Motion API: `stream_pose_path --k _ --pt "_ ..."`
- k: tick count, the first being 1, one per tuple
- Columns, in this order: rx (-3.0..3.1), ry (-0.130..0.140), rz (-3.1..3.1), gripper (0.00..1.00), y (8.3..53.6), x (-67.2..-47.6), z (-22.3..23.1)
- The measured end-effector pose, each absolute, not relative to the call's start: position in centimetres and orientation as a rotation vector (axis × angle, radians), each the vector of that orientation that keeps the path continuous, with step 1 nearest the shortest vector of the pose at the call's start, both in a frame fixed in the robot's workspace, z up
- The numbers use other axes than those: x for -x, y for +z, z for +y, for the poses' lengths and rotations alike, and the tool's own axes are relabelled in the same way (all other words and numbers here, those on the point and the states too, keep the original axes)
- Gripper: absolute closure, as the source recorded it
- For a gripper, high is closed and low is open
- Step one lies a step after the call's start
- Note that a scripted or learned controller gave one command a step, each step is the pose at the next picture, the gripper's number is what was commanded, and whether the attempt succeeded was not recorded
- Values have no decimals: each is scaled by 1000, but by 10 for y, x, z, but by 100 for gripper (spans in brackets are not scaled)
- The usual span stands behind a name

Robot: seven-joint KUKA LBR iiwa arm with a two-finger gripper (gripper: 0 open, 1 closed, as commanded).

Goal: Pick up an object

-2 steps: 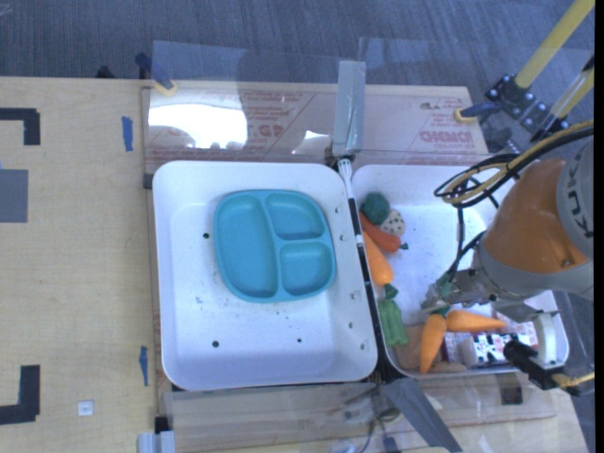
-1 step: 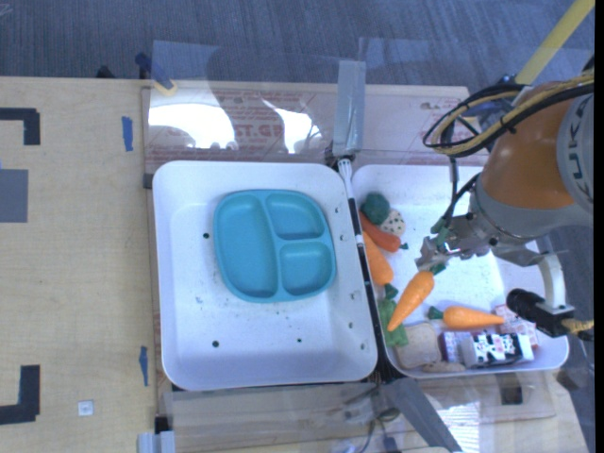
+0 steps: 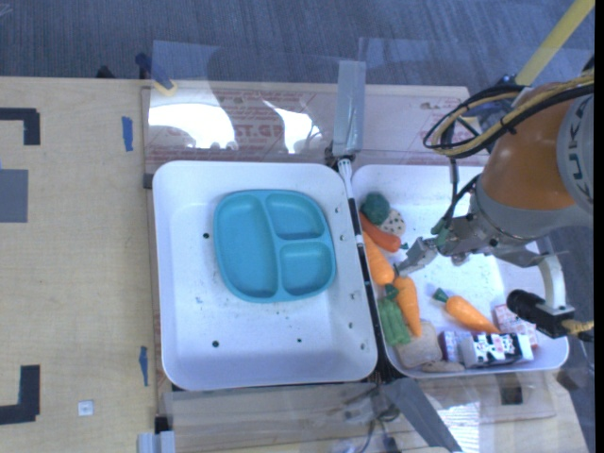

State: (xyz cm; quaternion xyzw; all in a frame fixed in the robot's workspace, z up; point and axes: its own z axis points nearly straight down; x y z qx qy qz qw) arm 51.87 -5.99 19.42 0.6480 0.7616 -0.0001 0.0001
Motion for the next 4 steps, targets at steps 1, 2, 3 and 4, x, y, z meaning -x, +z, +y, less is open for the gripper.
stream_pose_path --k 1,2,3,4 --pt "-1994 3 2419 0 99 -486 -99" --pt "-1994 4 2422 100 108 -486 -97" --pt "-1974 12 2437 100 188 -577 -44" --pt "-1983 0 2436 0 185 -574 -47"
